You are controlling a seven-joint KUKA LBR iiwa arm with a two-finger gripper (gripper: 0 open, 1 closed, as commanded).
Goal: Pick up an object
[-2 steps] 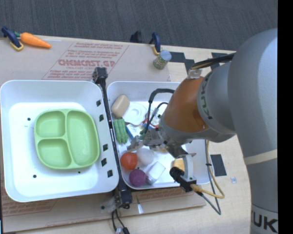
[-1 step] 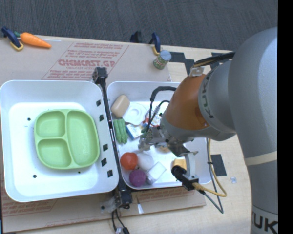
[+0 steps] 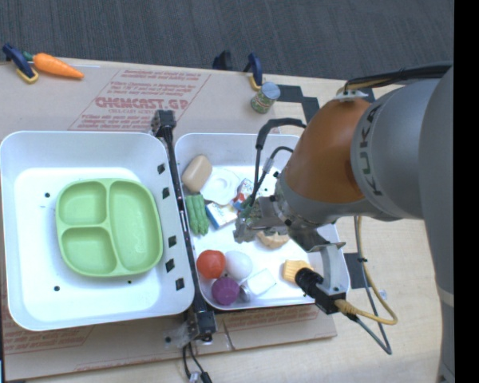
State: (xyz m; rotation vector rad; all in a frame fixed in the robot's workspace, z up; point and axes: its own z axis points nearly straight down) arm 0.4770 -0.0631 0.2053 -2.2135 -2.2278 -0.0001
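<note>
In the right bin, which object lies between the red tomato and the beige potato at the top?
In the camera view, the green bean pods lie between the red tomato and the beige potato, along the right bin's left wall.

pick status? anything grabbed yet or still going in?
Done: the arm has reached into the right bin, the tool low among the items near its middle. In hand: nothing visibly lifted; the tool's tip is hidden by the wrist. Left: grasp and lift. The tomato, purple ball and green tray in the left bin lie untouched.
</note>
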